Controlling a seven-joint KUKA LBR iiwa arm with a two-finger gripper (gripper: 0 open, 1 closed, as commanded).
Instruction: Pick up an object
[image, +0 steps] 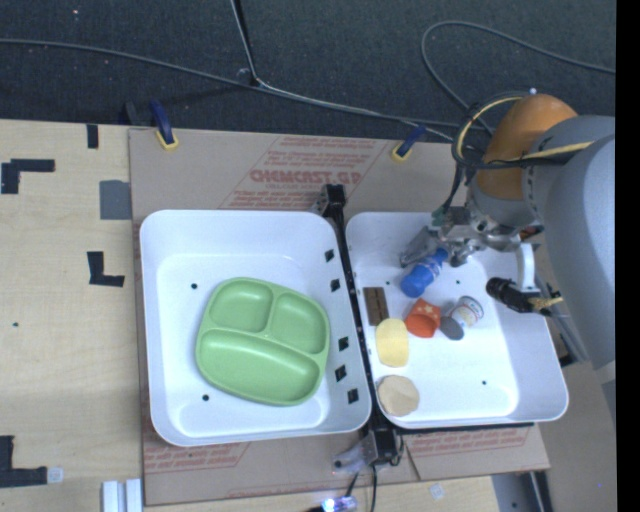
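The gripper (432, 252) sits low over the upper part of the right bin (500, 395), its metal fingers reaching toward the left of the view from the grey wrist with the orange band. Directly at its tip lies a blue object (424, 276), which looks like a small bottle or cylinder; it touches or nearly touches the fingertips, lying just below and slightly left of them in the view. Its long axis runs on a slant, from upper right near the gripper down to lower left toward the bin's middle, so its lower-left end points away from the arm. Whether the fingers are spread, pressed together or pinching the blue object cannot be told, because the wrist hardware and the object overlap at that spot. 4 more things lie below it in the same bin: an orange-red cup-like piece (423, 319), a small grey and white round piece (462, 316) just right of it, a yellow block (392, 342) and a tan round piece (398, 395). The left bin (170, 250) holds a green divided plate (263, 340), well apart from the arm. Judging by nearness alone, the blue object is the likely target, and a grasp across its short width, at right angles to that slant, would suit it best.
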